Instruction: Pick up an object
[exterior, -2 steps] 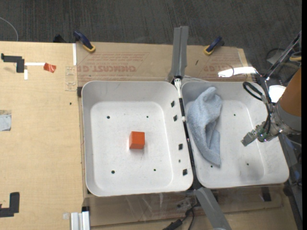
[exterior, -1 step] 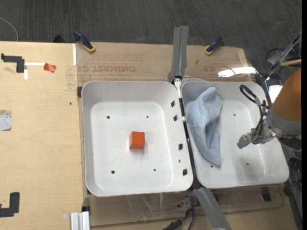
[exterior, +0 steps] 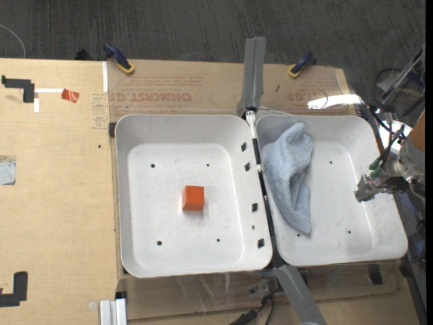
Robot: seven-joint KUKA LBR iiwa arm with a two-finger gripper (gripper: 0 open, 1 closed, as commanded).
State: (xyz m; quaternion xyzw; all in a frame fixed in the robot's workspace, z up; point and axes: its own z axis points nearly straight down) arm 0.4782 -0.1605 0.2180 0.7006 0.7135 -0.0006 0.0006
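An orange cube (exterior: 193, 198) rests near the middle of the left bin (exterior: 135, 181). A crumpled light blue-grey cloth (exterior: 291, 175) lies along the left side of the right bin (exterior: 352, 242), reaching from its far wall toward the front. My gripper (exterior: 366, 189) hangs over the right edge of the right bin, well to the right of the cloth and far from the cube. Nothing shows between its tips.
Both white bins sit side by side on a cardboard sheet (exterior: 183, 90), held by two blue-and-yellow clamps (exterior: 119, 58) at the back. A grey divider bar (exterior: 254, 73) runs between the bins. A wooden bench top (exterior: 54, 195) lies to the left.
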